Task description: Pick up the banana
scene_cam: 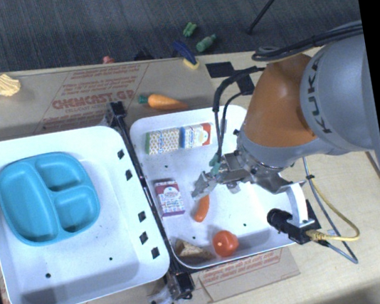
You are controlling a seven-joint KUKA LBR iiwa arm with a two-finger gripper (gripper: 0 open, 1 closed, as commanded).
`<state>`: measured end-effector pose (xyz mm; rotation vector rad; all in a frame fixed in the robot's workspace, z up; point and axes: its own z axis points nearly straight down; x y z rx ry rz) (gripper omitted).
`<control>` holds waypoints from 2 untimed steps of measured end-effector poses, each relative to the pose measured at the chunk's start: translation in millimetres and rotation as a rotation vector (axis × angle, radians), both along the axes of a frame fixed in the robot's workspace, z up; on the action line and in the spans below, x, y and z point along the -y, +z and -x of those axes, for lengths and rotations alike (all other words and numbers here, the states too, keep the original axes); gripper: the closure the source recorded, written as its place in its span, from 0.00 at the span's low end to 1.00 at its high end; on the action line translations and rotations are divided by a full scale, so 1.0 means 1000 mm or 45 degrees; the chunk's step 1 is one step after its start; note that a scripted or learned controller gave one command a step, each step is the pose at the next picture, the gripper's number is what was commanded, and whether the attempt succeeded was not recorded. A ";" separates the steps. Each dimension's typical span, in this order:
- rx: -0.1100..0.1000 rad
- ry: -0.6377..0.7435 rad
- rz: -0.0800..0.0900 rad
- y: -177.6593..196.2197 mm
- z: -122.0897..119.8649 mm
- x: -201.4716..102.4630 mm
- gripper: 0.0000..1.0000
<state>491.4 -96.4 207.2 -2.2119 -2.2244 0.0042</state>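
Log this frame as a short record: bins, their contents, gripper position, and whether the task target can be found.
left bin: holds a blue divided tray
right bin: carton lying at the far end, small red packet, orange carrot-like piece, tomato, brownish item at the near edge
outside bins: carrot on the cardboard behind the right bin
gripper: low over the right bin, just above the orange piece; finger state unclear
banana: cannot be identified with confidence
grasp: nothing seen between fingers
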 end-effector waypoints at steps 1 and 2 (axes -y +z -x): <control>0.000 0.020 0.000 -0.016 0.009 -0.102 0.00; -0.001 -0.777 0.005 -0.016 -0.064 -0.144 0.00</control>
